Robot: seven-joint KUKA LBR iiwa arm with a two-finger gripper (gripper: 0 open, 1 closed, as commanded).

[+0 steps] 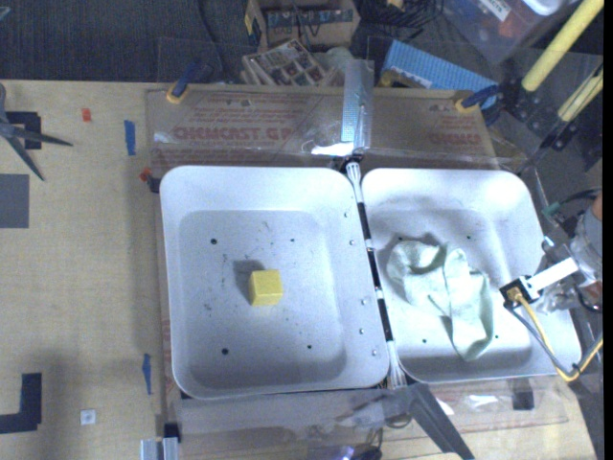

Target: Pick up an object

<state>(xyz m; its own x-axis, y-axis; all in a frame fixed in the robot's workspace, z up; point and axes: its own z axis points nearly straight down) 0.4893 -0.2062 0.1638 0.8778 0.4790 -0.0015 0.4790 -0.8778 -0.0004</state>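
Note:
A small yellow cube [266, 287] lies near the middle of the left bin [192, 209]. A crumpled pale green and white cloth [446, 291] sprawls across the floor of the right bin [498, 199]. My gripper [563, 281] comes in at the right edge of the view, over the right bin's right rim, just right of the cloth and apart from it. A white bar with a black and orange tip [522, 291] points from it toward the cloth. Nothing shows as held.
A yellow cable [551, 348] loops below the gripper along the right bin's right wall. The two bins meet at a central rim [369, 266]. Clamps, boxes and a yellow pole [565, 32] stand behind the bins. The wooden bench [77, 257] lies to the left.

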